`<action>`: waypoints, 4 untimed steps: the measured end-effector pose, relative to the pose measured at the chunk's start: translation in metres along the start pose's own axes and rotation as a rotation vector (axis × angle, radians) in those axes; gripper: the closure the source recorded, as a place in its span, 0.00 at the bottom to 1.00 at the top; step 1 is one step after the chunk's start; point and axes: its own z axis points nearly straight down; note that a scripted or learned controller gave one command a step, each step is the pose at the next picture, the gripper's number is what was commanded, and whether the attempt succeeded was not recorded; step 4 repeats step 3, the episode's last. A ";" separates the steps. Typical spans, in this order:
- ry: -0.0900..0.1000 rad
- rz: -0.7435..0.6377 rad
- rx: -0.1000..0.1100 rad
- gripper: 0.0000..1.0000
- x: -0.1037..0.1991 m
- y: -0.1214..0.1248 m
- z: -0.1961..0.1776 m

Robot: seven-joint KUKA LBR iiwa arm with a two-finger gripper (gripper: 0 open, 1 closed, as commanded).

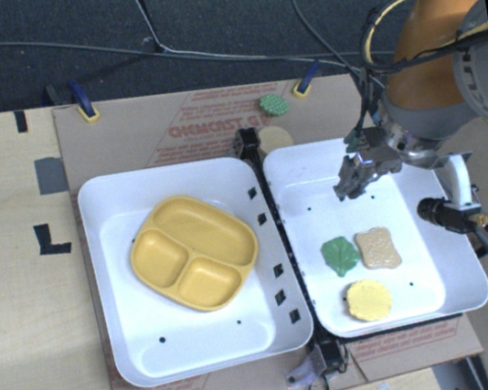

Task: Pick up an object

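In the right bin [304, 190] lie three small pieces near its front: a green leafy piece [339, 256], a tan bread-like slice [378, 248] beside it on the right, and a round yellow piece [369, 300] in front of both. My gripper [353, 179] hangs over the back half of that bin, a short way behind the three pieces and apart from them. Nothing shows between its dark fingers.
A yellow divided tray [193, 252] fills the middle of the left bin [103, 213]. A small green object [273, 104] lies on the cardboard behind the bins. Black clips line the divider between the bins. Cables hang above the bench.
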 end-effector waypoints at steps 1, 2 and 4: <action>0.000 -0.001 0.000 1.00 0.052 -0.006 0.014; 0.001 -0.002 0.000 1.00 0.109 -0.015 0.024; -0.001 0.000 0.001 1.00 0.159 -0.034 0.035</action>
